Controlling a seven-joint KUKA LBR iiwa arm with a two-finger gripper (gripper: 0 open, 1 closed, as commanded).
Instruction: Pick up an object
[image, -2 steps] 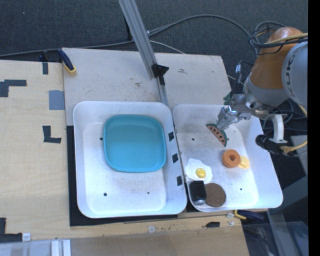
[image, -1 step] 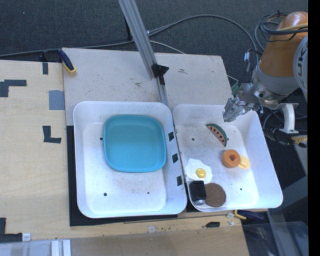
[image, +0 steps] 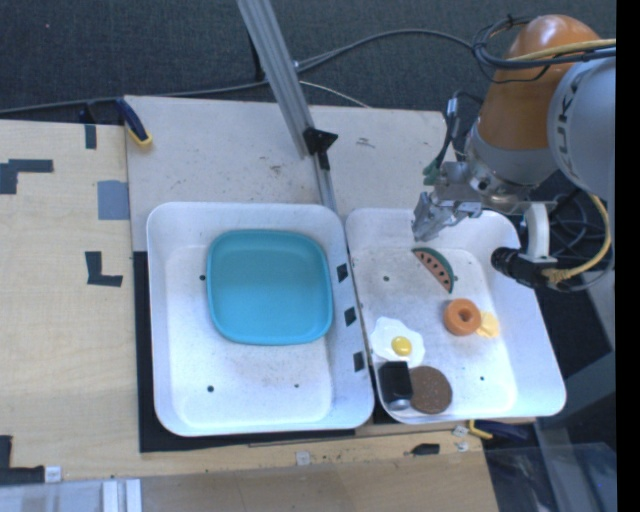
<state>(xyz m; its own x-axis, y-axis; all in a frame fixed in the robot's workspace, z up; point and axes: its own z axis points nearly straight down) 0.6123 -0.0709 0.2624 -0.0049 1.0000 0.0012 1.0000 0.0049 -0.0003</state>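
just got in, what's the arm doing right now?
The gripper hangs over the back of the right bin, just above the watermelon slice, with nothing seen between its fingers. Also in that bin lie an orange donut, a small yellow piece, a fried egg, a black block and a brown disc. The left bin holds a teal plate. Nothing is picked up yet.

Teal plate (image: 269, 286) in a white bin (image: 168, 300) — orange doughnut (image: 462, 317), red-green watermelon slice (image: 436, 267), brown cookie (image: 431, 390).
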